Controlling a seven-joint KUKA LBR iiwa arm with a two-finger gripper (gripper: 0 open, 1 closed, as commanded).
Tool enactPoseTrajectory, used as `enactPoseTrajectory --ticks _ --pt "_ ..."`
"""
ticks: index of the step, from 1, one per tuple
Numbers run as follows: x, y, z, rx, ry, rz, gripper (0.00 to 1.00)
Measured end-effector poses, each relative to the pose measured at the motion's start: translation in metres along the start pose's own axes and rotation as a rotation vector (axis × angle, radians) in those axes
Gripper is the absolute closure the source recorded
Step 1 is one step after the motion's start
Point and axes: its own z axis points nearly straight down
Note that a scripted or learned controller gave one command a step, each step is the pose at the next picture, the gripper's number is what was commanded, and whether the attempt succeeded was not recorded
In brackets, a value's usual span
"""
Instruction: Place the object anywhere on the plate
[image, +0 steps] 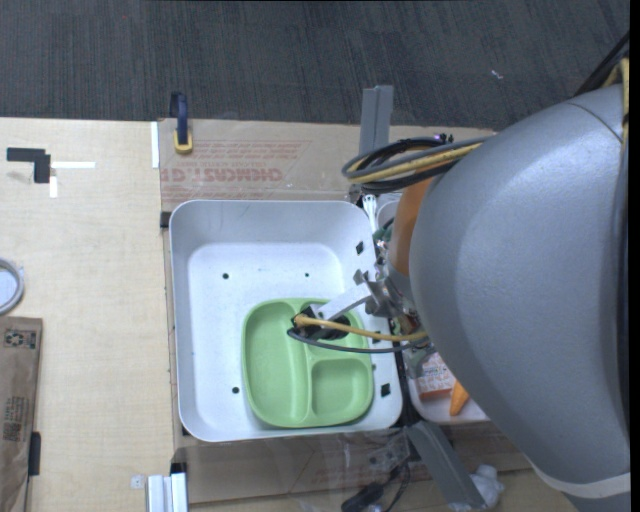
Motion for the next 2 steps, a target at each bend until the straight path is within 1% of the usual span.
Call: enactPoseTrajectory --ticks 1,2 --pt "0.0009 -0.0009 0.0013 -0.002 -0.002 -0.009 0.00" --pt "0.0033 -0.0021 0.0052 -0.008 -0.001 0.040 0.00"
